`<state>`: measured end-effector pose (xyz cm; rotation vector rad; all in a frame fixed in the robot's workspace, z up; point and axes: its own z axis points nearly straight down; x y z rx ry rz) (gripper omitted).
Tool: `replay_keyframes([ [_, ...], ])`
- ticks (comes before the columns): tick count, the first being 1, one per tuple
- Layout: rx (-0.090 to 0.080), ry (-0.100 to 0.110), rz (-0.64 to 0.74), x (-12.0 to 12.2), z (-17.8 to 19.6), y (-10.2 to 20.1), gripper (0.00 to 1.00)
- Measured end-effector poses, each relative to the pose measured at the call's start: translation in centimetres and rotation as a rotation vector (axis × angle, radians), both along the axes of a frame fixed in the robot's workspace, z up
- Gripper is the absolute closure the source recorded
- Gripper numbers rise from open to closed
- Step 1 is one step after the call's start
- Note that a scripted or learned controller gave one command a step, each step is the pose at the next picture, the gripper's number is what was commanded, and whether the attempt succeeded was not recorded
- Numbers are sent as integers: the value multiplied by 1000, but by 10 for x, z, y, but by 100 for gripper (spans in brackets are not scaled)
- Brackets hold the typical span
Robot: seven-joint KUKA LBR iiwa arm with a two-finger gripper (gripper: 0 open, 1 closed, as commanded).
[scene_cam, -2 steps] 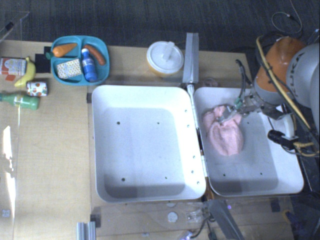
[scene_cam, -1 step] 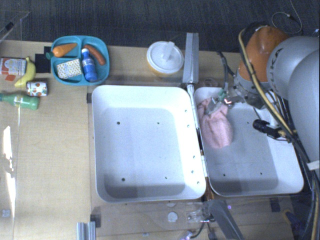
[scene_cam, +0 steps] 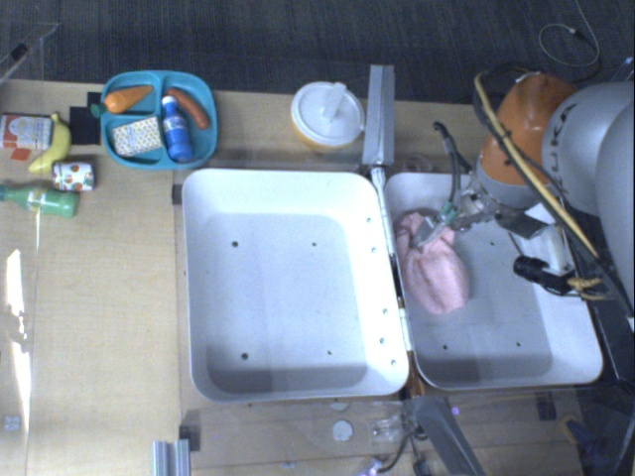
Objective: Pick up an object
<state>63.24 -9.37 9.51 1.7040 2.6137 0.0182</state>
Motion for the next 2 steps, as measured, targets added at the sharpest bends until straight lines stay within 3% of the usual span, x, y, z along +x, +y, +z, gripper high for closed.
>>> replay_keyframes([
  [1, 3, -5, 2, 2, 12, 3, 100],
  [2, -1, 18, 158, 38, 91, 24, 100],
])
